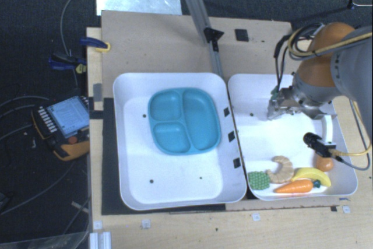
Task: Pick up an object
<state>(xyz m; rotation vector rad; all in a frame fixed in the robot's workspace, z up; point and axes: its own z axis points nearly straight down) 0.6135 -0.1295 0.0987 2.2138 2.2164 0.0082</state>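
A brown bench (175, 38) fills mid-frame, bearing two white bins side by side: the left bin (125, 143) (larger in frame) and the right bin (250, 90).

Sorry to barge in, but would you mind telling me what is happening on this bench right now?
A grey robot arm with an orange band reaches into the right white bin, its gripper low over the bin's upper part. The toy food lies untouched along the near edge: a green piece, a tan croissant, an orange carrot and a yellow banana. The left white bin holds a blue divided plate.
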